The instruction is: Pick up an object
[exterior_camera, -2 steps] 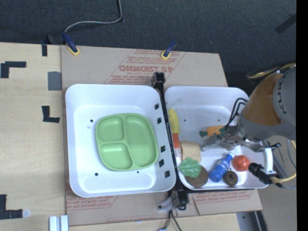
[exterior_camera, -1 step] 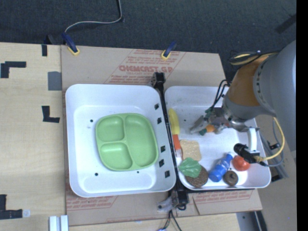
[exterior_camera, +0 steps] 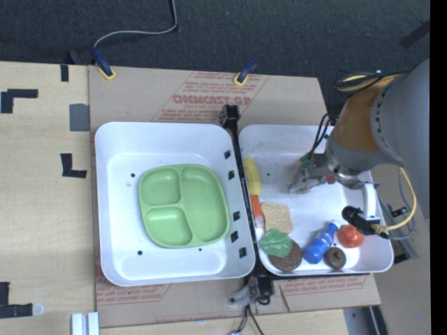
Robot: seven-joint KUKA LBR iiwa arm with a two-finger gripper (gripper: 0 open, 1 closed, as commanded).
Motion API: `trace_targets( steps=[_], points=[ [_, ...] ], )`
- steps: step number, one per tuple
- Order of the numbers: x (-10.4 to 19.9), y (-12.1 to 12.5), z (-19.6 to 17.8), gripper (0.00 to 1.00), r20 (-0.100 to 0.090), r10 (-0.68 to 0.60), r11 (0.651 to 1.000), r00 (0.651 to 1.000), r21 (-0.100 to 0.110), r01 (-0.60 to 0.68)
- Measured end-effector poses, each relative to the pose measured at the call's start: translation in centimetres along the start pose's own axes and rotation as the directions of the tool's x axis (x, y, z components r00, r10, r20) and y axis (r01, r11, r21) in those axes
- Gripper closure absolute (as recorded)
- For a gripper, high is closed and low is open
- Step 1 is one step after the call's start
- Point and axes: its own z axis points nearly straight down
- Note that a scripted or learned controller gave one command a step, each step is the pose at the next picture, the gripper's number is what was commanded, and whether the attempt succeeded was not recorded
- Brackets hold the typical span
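On your desk (exterior_camera: 42, 187), the left bin (exterior_camera: 112, 208) holds a green divided plate (exterior_camera: 184, 205), lying flat and fully visible. Along the left wall of the right bin (exterior_camera: 279, 142) you have a yellow item (exterior_camera: 252, 176), then an orange-red piece (exterior_camera: 256, 208) below it that is too small to identify, and a tan slice (exterior_camera: 277, 217) beside that. A green crumpled piece (exterior_camera: 275, 243) overlaps a brown round disc (exterior_camera: 287, 257), hiding part of it. Further right lie a blue item (exterior_camera: 320, 244), a dark ring-shaped piece (exterior_camera: 336, 258) and a red-orange object (exterior_camera: 350, 236), the last partly covered by black hardware on the arm. The claw (exterior_camera: 305, 178) sits low over bare bin floor in the upper half of the right bin; it is blurred and you cannot tell whether it is released or clenched. Nothing is visible in its grasp.
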Motion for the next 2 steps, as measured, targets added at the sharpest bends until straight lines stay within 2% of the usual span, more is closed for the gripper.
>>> trace_targets(
  steps=[1,2],
  points=[
    [0.0,0.0,0.0,0.0,0.0,0.0,1.0,1.0,0.0,0.0],
    [-4.5,3.7,1.0,0.0,-0.001,0.001,1.0,1.0,0.0,-0.001]
  ],
)
